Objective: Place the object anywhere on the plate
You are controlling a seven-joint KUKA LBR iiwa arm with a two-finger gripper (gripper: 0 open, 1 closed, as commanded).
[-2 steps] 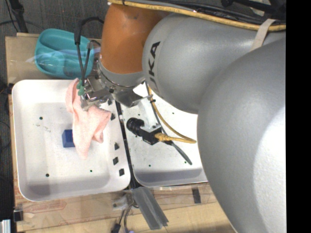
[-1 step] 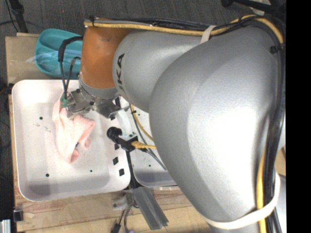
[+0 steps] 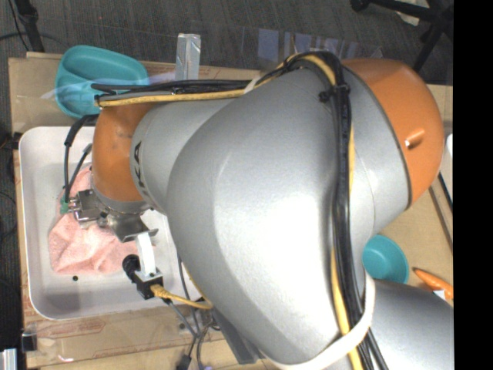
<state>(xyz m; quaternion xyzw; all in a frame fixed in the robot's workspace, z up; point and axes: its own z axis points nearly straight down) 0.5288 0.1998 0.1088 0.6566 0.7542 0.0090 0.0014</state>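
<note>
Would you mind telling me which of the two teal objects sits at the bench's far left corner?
The larger teal object, above the left bin; the smaller teal bowl lies on the right beside the arm.

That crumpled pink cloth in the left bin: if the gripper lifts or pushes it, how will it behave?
The crumpled pink cloth lies in soft folds in the shallow white bin, so it is probably floppy and would drape from a pinch. It looks thin, likely light. Pushed, it would probably bunch up rather than slide whole.
</note>
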